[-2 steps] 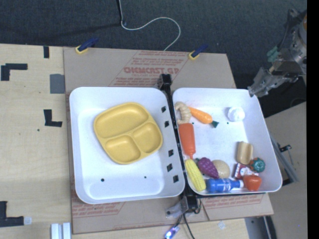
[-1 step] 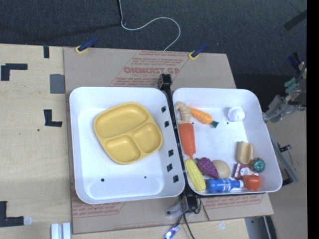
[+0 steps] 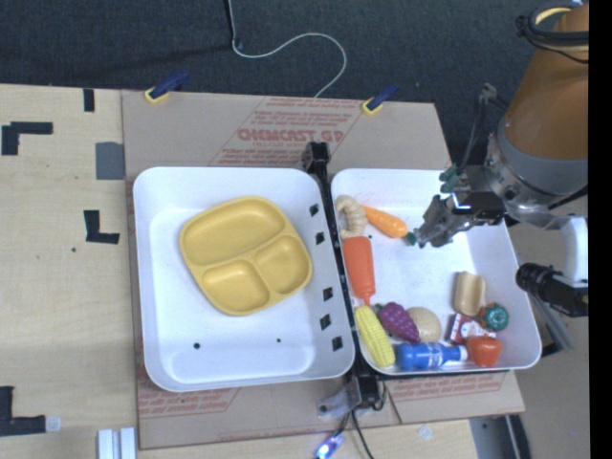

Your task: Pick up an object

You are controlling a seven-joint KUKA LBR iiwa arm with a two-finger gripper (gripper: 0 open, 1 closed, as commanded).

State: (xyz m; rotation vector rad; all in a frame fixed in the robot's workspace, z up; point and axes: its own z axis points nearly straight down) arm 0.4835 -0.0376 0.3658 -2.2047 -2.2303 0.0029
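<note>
My gripper (image 3: pixel 427 234) hangs over the upper middle of the right bin (image 3: pixel 497 256), just right of a small orange carrot (image 3: pixel 385 222). Nothing shows between its fingers. Toy foods lie in this bin: a pale knobbly piece (image 3: pixel 352 215) at the top left, a long orange carrot (image 3: pixel 360 266) along the left wall, a yellow corn cob (image 3: pixel 374 335), a purple grape bunch (image 3: pixel 398 320), a blue bottle (image 3: pixel 426 356), a tan bread piece (image 3: pixel 467 293) and a red tomato-like piece (image 3: pixel 485 350).
The left bin (image 3: pixel 163 256) holds a yellow divided plate (image 3: pixel 246 253). A black divider (image 3: pixel 330 256) runs between the bins. A white cable (image 3: pixel 287 46) loops across the dark floor beyond the cardboard base. The arm's body (image 3: pixel 550 113) fills the right side.
</note>
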